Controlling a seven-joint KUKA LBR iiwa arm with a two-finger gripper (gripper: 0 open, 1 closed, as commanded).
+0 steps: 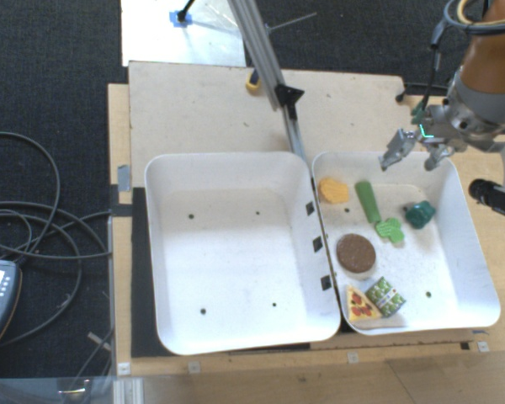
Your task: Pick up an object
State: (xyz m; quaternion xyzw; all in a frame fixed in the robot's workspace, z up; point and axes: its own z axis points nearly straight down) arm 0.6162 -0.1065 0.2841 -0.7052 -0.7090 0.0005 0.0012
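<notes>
Inside the right bin (480,297), six small objects are seen, none of them held. An orange piece (334,192) lies near the far left corner, with a green stick (367,201) just beside it on the right. A light green piece (390,230) sits at the stick's near end, and a dark teal piece (419,215) rests further right, close to the bin's right wall. A brown disc (355,252) is placed near the middle, by the left wall. At the near edge, a pizza slice (361,304) and a green packet (386,296) lie touching. The jaws (414,151) are seen spread apart, grasping nothing, above the bin's far rim. The left bin (164,225) stands alongside on the tabletop (194,108).
</notes>
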